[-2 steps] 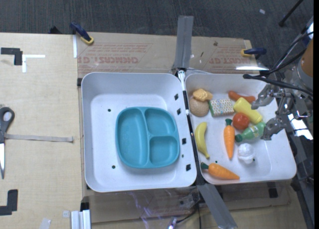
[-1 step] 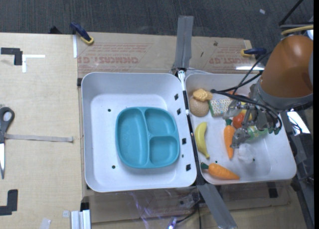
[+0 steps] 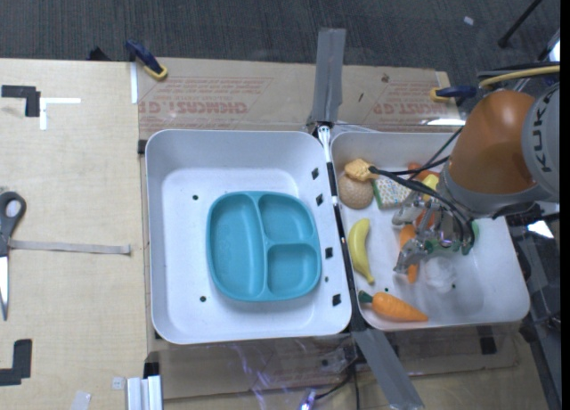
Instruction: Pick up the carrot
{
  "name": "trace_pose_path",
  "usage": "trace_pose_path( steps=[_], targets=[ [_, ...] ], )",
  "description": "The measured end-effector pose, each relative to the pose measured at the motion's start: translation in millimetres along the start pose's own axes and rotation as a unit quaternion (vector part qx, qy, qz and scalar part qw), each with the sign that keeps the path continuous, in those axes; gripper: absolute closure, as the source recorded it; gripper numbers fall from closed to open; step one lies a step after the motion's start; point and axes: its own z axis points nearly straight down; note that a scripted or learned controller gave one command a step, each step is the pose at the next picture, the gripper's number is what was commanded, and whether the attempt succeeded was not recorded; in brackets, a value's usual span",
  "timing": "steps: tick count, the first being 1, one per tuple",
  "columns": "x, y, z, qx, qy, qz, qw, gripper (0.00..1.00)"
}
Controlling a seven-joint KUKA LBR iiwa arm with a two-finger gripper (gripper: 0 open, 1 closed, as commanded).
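Two shallow white bins are seen side by side on the tabletop (image 3: pixel 71 221). In the left bin (image 3: pixel 169 310) a blue divided plate (image 3: pixel 264 246) with three compartments is laid flat near the middle. In the right bin (image 3: pixel 481 306) a banana (image 3: pixel 360 250) is placed lengthwise near the left wall, and behind it a round tan fruit (image 3: pixel 355 192) is found, with a small yellow waffle-like piece (image 3: pixel 357 169) touching its top. A pale green speckled piece (image 3: pixel 388 191) is set just beside these. Brown cardboard (image 3: pixel 232 101) is spread behind the bins, with a blue-and-yellow clamp (image 3: pixel 145 58) at its left corner. Scissors (image 3: pixel 7 239) are laid at the left edge.
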Motion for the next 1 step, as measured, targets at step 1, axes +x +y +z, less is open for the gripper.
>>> trace_pose_path(
  steps=[1],
  targets=[
    [-1.9, 1.2, -10.5, 0.000, -0.003, -0.002, 1.0000, 1.00]
  ],
)
